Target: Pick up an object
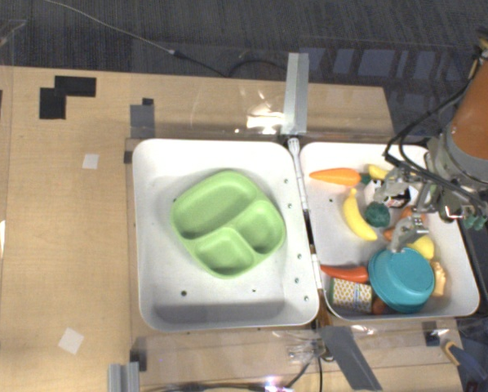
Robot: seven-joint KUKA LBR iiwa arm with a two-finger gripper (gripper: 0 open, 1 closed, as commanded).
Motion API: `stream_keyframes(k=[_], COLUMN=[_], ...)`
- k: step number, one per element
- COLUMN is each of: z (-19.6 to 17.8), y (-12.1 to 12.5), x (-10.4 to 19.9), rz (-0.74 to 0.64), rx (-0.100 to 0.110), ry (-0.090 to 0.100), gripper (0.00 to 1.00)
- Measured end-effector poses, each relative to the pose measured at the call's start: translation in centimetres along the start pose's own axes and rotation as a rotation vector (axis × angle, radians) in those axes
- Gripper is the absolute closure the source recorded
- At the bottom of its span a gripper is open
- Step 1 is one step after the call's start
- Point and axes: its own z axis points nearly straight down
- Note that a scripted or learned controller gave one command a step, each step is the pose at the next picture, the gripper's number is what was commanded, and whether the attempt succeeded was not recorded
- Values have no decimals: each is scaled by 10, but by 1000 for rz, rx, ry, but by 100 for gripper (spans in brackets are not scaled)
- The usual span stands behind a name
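While the fingers [409, 219], their opening impossible to tell, hover in the right bin [471, 276], the banana [358, 217] lies beside them toward the bins' shared wall, lengthwise front-to-back.

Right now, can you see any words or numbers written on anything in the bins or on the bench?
None can be read.
The small patterned box in the right bin has a speckled print, too blurred to tell if it holds letters.
The black squares on the bench are plain shapes, not writing.
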Motion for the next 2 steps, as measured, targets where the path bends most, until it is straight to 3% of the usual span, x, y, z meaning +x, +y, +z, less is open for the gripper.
stream_keyframes(k=[1,2], z=[175,195], y=[-10,-5], x=[-8,5], rz=[-75,41], rx=[0,2], ry=[1,-13], gripper=[0,0])
